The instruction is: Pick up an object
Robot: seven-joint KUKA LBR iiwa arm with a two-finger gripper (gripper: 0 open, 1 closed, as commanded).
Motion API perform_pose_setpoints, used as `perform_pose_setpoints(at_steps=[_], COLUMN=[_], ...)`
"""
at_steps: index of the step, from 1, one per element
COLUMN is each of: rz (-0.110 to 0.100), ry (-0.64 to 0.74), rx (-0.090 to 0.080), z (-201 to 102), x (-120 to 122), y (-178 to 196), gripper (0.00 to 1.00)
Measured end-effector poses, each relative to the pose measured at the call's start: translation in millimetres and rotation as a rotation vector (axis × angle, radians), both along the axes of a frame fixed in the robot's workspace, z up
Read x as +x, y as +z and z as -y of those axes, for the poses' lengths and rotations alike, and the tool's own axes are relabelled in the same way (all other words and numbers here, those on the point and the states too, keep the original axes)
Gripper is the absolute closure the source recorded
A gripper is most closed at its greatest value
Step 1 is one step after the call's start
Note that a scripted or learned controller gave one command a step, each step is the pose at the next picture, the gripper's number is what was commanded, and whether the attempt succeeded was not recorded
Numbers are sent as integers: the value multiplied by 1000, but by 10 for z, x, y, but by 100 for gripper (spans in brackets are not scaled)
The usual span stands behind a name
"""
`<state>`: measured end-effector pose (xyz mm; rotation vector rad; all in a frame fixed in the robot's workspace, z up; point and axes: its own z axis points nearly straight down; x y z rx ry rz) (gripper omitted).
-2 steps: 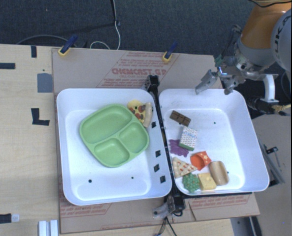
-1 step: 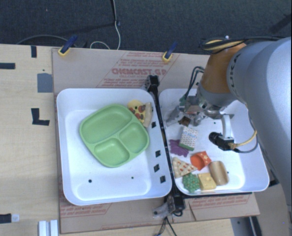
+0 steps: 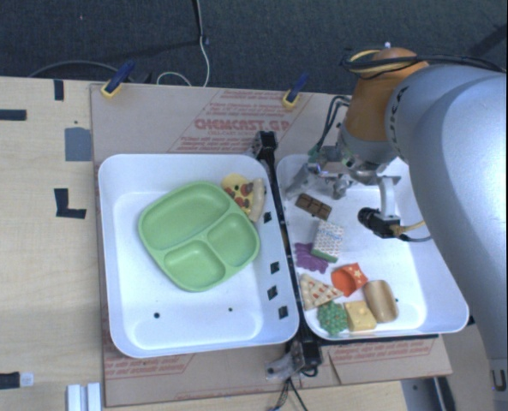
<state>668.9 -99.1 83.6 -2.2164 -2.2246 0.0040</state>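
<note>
Pale wood covers the desk (image 3: pixel 31 255), with a sheet of brown cardboard (image 3: pixel 236 118) laid under two shallow white bins that sit side by side. Farthest left, the left bin (image 3: pixel 125 315) holds a green divided plate (image 3: pixel 199 235) tilted across its middle, and a toy pizza slice (image 3: pixel 245 193) lies just beside the plate's far right corner, against the bin wall. Across the black divider, the right bin (image 3: pixel 433 302) carries the candidates for picking: a brown chocolate bar (image 3: pixel 313 205) toward the far end, then a pale speckled block (image 3: pixel 327 240) touching a purple piece (image 3: pixel 308 256), and at the near end a tight cluster of a waffle-like wedge (image 3: pixel 319 292), a red piece (image 3: pixel 349 277), a green broccoli-like lump (image 3: pixel 331 317), a yellow cube (image 3: pixel 361 316) and a tan bread roll (image 3: pixel 379 300). The grey arm comes in from the right, and its pincer (image 3: pixel 326 176) hangs at the far end of the right bin, just beyond the chocolate bar. Whether the pincer is released or clenched I cannot tell; nothing can be seen gripped in it. This looks like the approach step, with no object lifted. The chocolate bar seems the nearest target; the next move likely calls for centring over it and descending squarely, since it lies flat and thin.
</note>
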Motion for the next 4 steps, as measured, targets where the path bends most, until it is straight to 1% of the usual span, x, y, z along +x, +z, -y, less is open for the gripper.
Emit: perform_pose_setpoints(at_steps=[1,2,3,4], rz=[1,0,0,2], ry=[-1,-1,-4,-1], rx=[1,0,0,1], z=[-3,-2,134,113], x=[-8,-10,-340,-323], y=[104,98,2,107], gripper=[100,0,0,100])
